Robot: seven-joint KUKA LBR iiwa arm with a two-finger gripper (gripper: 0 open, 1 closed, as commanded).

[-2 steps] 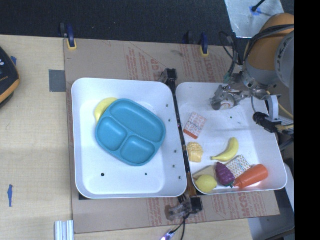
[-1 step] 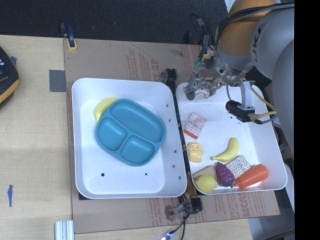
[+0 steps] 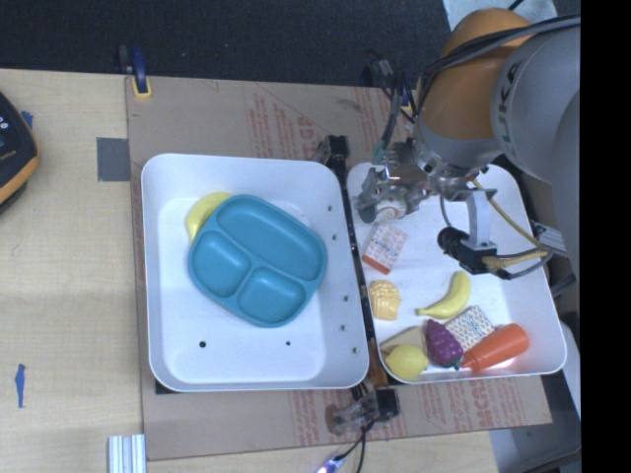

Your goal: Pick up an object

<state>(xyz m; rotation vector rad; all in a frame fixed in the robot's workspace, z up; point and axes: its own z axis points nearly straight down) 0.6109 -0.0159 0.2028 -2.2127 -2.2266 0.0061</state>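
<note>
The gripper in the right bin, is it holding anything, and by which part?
Cannot be told. The gripper sits low over the right bin's far-left corner, just above a small packet; no object is visibly gripped.

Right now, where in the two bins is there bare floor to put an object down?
Left bin: bare strip along the near edge, below the blue tray. Right bin: small patch between banana and gripper. Its near corner, around the carrot, is crowded.
</note>
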